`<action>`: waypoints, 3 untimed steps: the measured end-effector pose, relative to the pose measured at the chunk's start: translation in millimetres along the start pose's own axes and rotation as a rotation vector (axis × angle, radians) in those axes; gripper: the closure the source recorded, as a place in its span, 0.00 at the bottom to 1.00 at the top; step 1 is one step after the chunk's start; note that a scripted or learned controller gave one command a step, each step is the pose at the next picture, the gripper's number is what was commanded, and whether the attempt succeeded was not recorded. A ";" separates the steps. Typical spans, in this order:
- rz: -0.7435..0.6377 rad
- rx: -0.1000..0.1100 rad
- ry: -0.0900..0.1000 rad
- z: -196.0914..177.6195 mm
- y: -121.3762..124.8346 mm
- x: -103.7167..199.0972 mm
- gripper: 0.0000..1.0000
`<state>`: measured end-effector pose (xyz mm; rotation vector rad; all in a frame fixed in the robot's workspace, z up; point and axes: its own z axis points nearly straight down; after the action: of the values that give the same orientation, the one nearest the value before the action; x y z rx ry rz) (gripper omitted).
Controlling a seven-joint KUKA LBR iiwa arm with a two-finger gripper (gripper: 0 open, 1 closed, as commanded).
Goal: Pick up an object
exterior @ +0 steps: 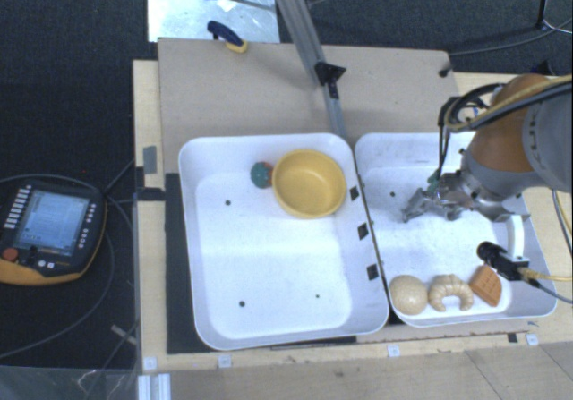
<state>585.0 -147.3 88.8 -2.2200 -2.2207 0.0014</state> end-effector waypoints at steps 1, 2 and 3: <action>0.000 -0.004 -0.001 -12.2 1.0 -0.4 1.00; 0.000 -0.005 -0.001 -55.0 -0.9 2.1 1.00; -0.001 -0.008 -0.001 -116.8 5.3 3.3 1.00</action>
<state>590.5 -144.1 205.6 -2.2237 -2.2261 -0.0056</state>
